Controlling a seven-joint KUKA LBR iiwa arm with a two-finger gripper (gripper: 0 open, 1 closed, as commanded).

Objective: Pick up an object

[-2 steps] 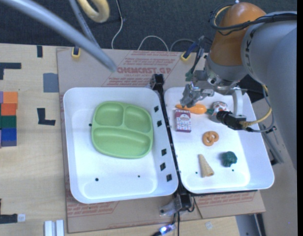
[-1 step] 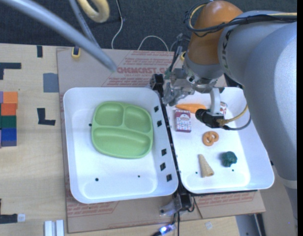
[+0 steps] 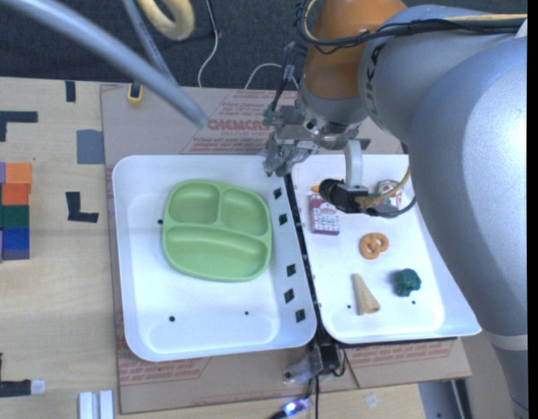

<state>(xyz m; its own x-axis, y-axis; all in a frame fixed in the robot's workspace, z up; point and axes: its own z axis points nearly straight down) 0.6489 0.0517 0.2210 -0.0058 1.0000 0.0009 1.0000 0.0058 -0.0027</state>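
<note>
Toward the upper centre of the frame, the gripper [image 3: 280, 157] is being held over the far end of the divide between the two bins; whether its jaws are parted cannot be told, and nothing is being seen between them. Candidate objects are being kept in the right bin [image 3: 426, 326]: a small pink packet [image 3: 324, 216], a pretzel [image 3: 373, 245], a cone [image 3: 366, 294] and a green broccoli piece [image 3: 405, 281]. All are being judged light; the cone looks stiff and is probably best taken across its narrow body. On the cardboard [image 3: 238, 120] beneath, red lettering is being shown, too blurred to read.
</note>
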